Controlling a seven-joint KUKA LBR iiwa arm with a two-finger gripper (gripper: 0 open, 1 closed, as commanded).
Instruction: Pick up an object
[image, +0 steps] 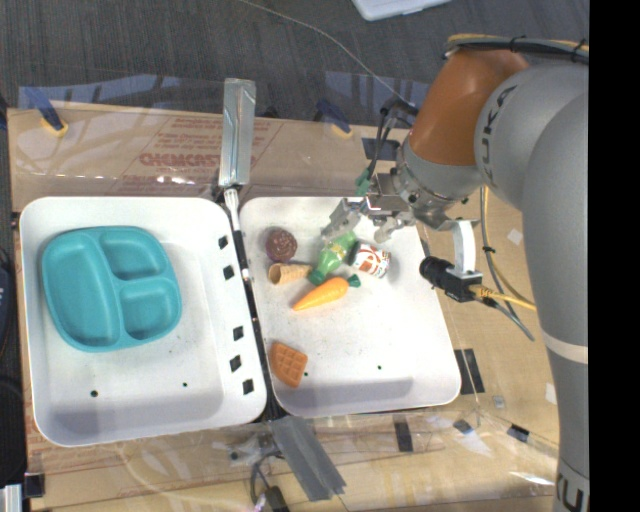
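Note:
My gripper (362, 222) hangs over the back of the right bin (420, 350), its metal fingers spread apart just above a cluster of toys. Right below it lie a green bottle-shaped toy (331, 257) and a small white and red can (371, 262). An orange carrot (320, 294) rests in front of them. To the left lie a brown chocolate ball (281, 243) and a tan cone (289, 272). A waffle piece (288, 363) sits near the bin's front left corner. Nothing is between the fingers.
The left bin (130, 400) holds a teal divided tray (110, 286). A metal divider strip (236, 130) stands at the back between the bins. The front right part of the right bin is bare white floor.

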